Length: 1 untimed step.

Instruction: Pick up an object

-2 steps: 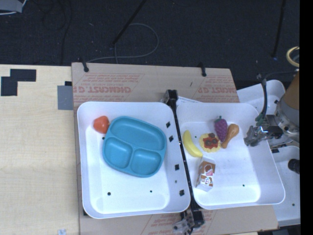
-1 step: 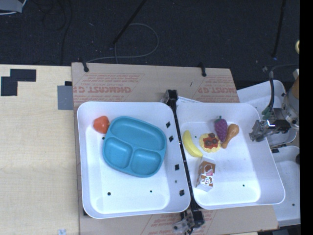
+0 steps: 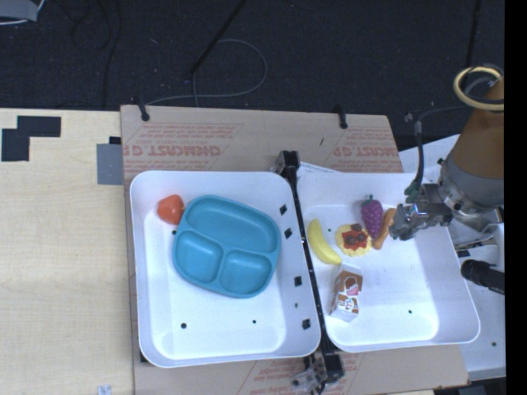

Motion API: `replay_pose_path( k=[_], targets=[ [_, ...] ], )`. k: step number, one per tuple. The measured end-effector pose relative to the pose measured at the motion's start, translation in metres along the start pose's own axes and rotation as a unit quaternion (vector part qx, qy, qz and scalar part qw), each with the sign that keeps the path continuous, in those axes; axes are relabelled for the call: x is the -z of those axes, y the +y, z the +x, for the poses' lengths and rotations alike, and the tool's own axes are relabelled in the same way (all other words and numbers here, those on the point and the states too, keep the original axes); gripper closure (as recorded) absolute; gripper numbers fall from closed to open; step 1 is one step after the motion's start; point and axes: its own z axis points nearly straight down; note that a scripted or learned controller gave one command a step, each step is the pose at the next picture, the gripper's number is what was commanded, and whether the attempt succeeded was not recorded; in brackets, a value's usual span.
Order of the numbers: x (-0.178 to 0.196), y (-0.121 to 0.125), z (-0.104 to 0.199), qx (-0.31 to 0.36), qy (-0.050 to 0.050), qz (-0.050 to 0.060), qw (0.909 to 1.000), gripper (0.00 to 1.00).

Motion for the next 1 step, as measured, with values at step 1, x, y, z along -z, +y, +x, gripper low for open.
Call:
replay_pose_path(
  k=[1],
  targets=[
    [0.0003,-0.0066,0.0505,0.000,0.000,0.000,1.0000,1.00]
  ],
)
